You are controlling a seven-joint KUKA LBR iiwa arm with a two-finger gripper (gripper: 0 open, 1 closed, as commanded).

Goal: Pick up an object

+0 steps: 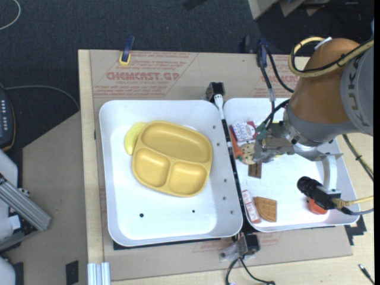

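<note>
Crowding claw (pixel 259 157), right bin's (pixel 285 218) left edge

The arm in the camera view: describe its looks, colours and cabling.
The arm has a bulky rounded orange band above a grey wrist section. A yellow cable and black ones loop by it. The gripper is a small dark metallic assembly with thin wires.

The tabletop (pixel 148 70) fills the middle of the frame; two white bins, left bin (pixel 119 177) and right bin (pixel 285 209), lie on it side by side.
</note>
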